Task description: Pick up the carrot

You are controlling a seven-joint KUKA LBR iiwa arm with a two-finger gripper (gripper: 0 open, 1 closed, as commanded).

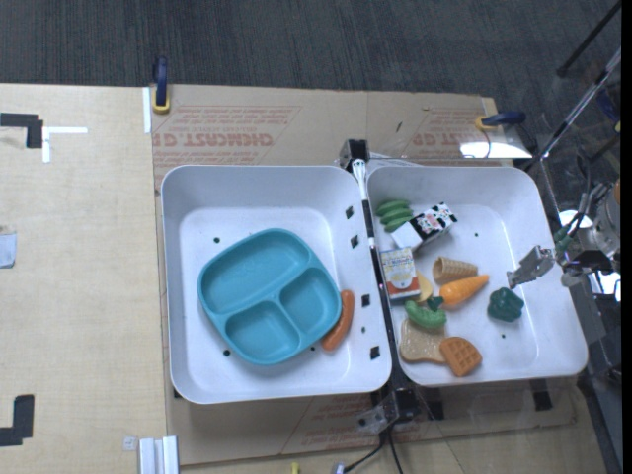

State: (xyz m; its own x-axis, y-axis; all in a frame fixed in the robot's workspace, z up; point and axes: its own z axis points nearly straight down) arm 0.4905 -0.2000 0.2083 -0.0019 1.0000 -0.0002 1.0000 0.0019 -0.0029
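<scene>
We note the carrot (463, 289) in the right bin (553, 363), lying near its middle with the tip pointing right and slightly up. Just above it sits a waffle cone (454, 268); at its left end, a green leafy piece (426, 314). A dark green pepper (505, 305) rests just right of the tip, apart from it. Below lie a bread slice (421, 344) and a waffle (460, 355), touching. A small carton (398, 270), a cow-print carton (432, 222) and green beans (393, 212) fill the upper left.

The hand (533, 263) hovers at the bin's right rim, well apart from the carrot; we cannot tell its state.

Left bin (188, 363): a teal divided plate (269, 294), a sausage (339, 323) against its right edge. Both bins on the tabletop (79, 294).
</scene>
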